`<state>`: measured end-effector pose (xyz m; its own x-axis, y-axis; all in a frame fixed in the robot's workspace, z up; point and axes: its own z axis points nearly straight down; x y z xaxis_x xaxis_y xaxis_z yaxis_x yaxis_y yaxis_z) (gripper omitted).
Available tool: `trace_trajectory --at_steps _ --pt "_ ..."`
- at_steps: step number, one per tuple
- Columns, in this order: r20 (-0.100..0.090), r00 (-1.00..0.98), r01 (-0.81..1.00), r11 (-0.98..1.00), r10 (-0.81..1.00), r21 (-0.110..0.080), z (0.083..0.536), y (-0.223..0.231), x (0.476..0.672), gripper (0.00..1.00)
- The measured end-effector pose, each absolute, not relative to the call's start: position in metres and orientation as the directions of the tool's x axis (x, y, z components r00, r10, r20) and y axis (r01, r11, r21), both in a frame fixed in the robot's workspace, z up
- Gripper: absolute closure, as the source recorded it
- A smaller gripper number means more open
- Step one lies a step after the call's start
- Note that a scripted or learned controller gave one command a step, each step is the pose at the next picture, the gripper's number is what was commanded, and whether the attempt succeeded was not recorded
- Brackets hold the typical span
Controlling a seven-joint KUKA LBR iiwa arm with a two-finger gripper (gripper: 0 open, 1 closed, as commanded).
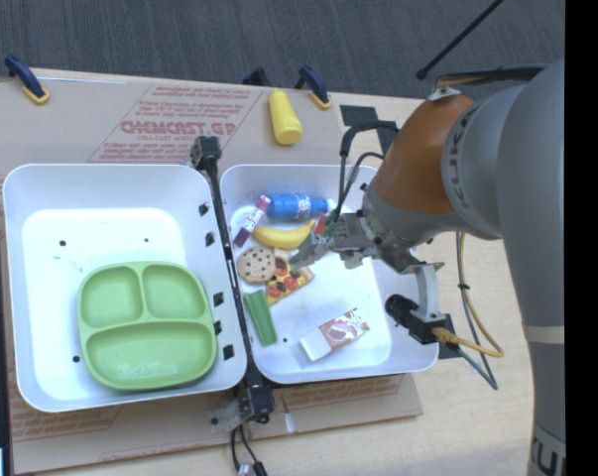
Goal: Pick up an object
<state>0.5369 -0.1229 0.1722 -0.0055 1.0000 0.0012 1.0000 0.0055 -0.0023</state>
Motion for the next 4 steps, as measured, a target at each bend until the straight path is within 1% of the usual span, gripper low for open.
trace_trajectory --at_steps 1,2,3,4 --pt "0.001 -0.007 1.0 0.007 1.0 -0.004 0.091 -0.108 0.512 0.0" --pt "0.0 -0.013 1.0 0.013 1.0 -0.005 0.102 -0.109 0.513 1.0" --pt "0.0 -0.017 1.0 0.017 1.0 -0.005 0.112 -0.109 0.514 1.0" --pt "0.0 -0.004 1.0 0.004 1.0 -0.001 0.172 -0.12 0.477 1.0"
